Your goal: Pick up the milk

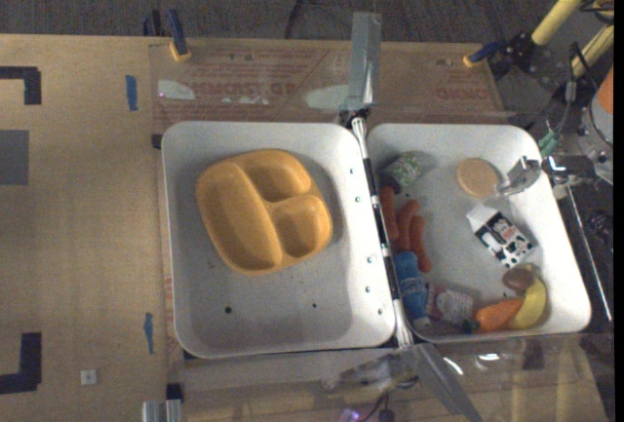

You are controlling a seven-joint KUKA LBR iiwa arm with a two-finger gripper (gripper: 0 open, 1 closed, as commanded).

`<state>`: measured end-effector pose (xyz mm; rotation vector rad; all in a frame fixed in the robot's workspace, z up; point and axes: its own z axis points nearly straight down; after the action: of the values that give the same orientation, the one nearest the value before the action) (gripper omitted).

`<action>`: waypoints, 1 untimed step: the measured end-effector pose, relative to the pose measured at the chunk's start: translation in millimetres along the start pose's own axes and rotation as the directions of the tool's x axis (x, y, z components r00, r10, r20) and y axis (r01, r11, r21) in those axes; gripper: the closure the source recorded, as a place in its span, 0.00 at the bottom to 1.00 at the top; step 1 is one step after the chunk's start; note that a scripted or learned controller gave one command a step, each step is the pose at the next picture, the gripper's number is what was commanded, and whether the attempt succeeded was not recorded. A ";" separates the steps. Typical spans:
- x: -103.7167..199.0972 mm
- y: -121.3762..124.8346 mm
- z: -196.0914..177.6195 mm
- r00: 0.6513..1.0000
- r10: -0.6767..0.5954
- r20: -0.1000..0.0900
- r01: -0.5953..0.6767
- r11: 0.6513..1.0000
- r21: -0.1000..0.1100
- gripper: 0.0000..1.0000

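A: Where's the milk carton?

B: In the right bin — lying flat on the floor, white with black patches, toward the far-right side. Just beyond it, up and to the left, sits a round tan cookie.

A: And the gripper?

B: Above the carton's upper edge, right beside the cookie, apart from the carton. I cannot tell whether its tips are spread or closed — nothing is visibly between them.

A: What else is near the carton?

B: Below it, a banana and a carrot. Far left of it, an orange divided plate in the left bin.
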<state>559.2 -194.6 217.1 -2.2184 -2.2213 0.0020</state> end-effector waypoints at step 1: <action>-21.2 -22.9 107.3 0.999 -0.033 0.000 0.033 0.999 -0.015 0.00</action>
<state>536.0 -215.7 109.9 -2.1882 -2.2651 -0.0152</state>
